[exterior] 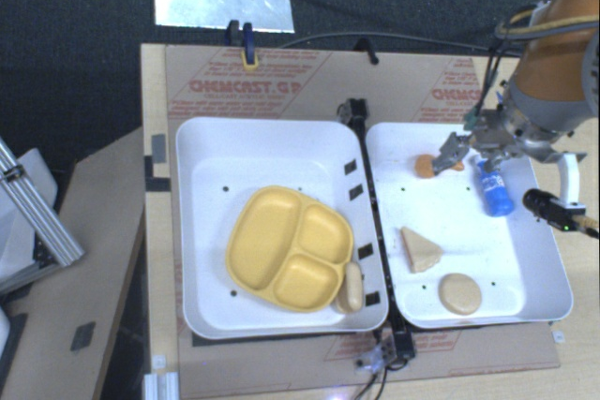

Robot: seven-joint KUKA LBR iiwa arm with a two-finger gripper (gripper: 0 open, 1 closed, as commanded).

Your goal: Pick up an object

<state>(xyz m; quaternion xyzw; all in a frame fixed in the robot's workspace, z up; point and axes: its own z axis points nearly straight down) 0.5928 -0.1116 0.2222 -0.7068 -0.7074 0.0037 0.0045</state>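
Blue bottle (494, 190) lying in right bin (525, 295), just beside hand (476, 148). Probably light, rigid, smooth, prone to rolling; best gripped across mid-body. Hand state: cannot tell.

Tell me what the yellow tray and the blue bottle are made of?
The yellow tray looks like molded plastic: one even color, rounded compartments, a soft matte sheen. The blue bottle also seems plastic, smooth and glossy with a pale highlight, but it is too small in the view to be sure.
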